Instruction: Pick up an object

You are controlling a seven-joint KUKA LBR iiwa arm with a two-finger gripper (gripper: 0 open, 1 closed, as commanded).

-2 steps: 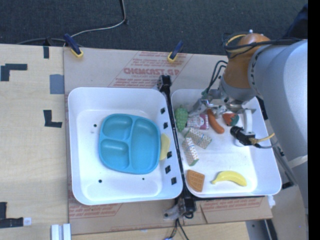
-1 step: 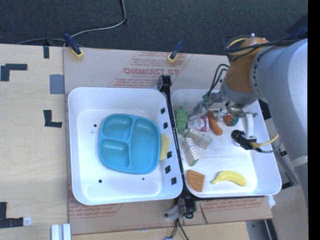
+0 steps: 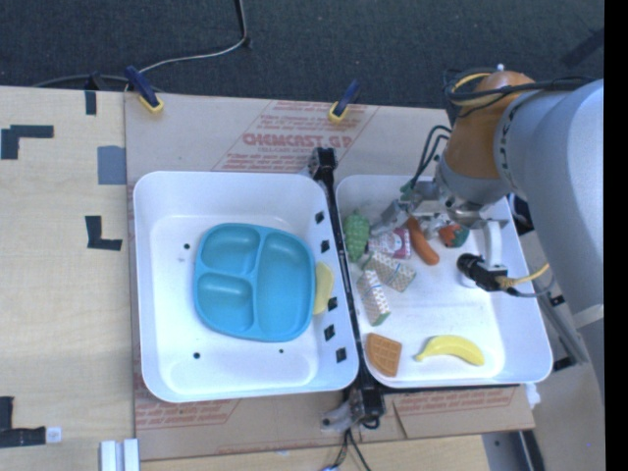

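Two shallow white bins sit side by side on the tabletop (image 3: 59,263). In the left bin (image 3: 157,361), a yellow piece (image 3: 323,287) is mostly hidden behind the blue plastic divided plate (image 3: 255,281); can't tell what it is. In the right bin (image 3: 520,356), the clutter near the gripper (image 3: 432,214) is hard to separate: an orange carrot-shaped toy (image 3: 424,244), a red-and-white wrapped packet (image 3: 391,243), a green knobbly item (image 3: 355,233), a silvery patterned packet (image 3: 375,297). A small red-green bit (image 3: 453,234) is partly covered by the arm. Clearer things lie toward the bin's near edge: a yellow plastic banana (image 3: 451,349), curved, lying flat, apart from the rest, w/ an orange waffle-textured square (image 3: 384,353) just beside it. Gripper sits low over the carrot and packet; how far open it is, can't tell, and nothing is visibly held.
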